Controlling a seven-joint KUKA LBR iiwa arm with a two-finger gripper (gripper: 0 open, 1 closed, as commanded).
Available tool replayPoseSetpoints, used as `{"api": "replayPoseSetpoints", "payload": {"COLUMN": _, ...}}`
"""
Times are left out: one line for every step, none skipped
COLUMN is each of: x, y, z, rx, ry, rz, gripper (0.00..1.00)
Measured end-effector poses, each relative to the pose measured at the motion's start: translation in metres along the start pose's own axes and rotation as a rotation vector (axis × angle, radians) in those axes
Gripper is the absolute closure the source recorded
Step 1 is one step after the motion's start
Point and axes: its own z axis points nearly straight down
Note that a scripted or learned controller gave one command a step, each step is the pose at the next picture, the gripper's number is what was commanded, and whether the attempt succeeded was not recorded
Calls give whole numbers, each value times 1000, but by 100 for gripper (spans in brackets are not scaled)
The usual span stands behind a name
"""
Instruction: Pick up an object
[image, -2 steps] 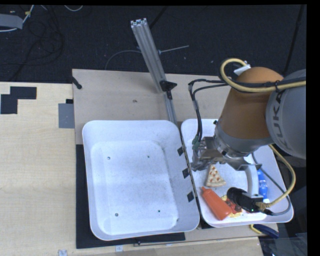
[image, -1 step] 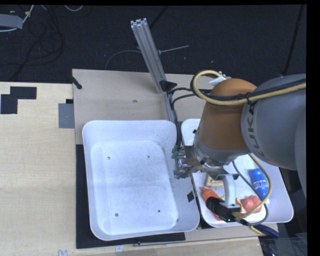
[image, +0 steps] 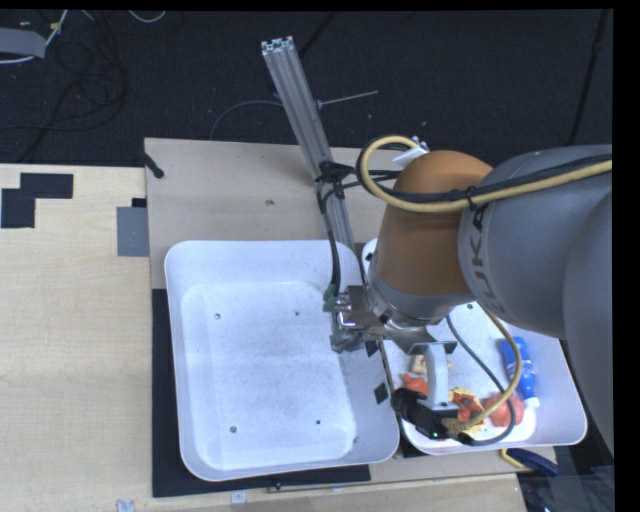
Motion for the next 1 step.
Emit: {"api": "replayPoseSetpoints", "payload": {"x": -1, "y": 0, "z": 0, "rx": 0, "ry": 0, "rz": 2, "gripper": 0}}
